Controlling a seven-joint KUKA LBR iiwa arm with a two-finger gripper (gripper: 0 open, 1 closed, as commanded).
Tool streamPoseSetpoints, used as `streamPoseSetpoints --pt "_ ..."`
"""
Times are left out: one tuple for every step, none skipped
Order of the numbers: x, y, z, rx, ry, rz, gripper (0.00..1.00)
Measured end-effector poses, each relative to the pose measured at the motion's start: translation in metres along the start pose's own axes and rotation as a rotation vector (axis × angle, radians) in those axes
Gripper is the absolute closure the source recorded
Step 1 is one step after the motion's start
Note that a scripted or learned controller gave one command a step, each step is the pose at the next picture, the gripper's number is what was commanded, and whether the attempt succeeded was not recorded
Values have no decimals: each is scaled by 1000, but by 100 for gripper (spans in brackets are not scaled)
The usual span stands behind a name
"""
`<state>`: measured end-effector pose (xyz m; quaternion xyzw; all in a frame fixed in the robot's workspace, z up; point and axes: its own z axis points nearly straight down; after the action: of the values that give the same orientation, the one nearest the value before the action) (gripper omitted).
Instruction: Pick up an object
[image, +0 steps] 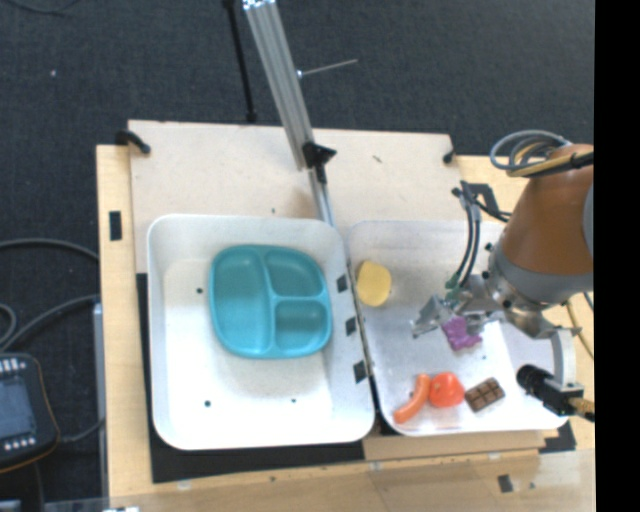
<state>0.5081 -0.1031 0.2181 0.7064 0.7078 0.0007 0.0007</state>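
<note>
My gripper (450, 317) hangs low over the middle of the right bin (400, 245), below the orange wrist band of the arm that comes in from the right. A small purple object (461, 334) lies right at the gripper's lower right side, partly covered by it. I cannot tell whether it is touching or gripped. A yellow round object (373, 283) lies at the bin's left side. Near the front wall rest an orange-red object (432, 392) and a brown block (484, 394).
The left bin (175, 400) holds a teal divided plate (270, 300). A slanted metal pole (285, 80) rises behind the bins, its foot between them. Cables loop at the arm's upper right, and a black fitting (540, 385) sits at the right bin's front corner.
</note>
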Motion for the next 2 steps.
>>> streamPoseSetpoints --pt "0 0 0 -1 0 3 0" --pt "-1 3 42 4 -1 3 0"
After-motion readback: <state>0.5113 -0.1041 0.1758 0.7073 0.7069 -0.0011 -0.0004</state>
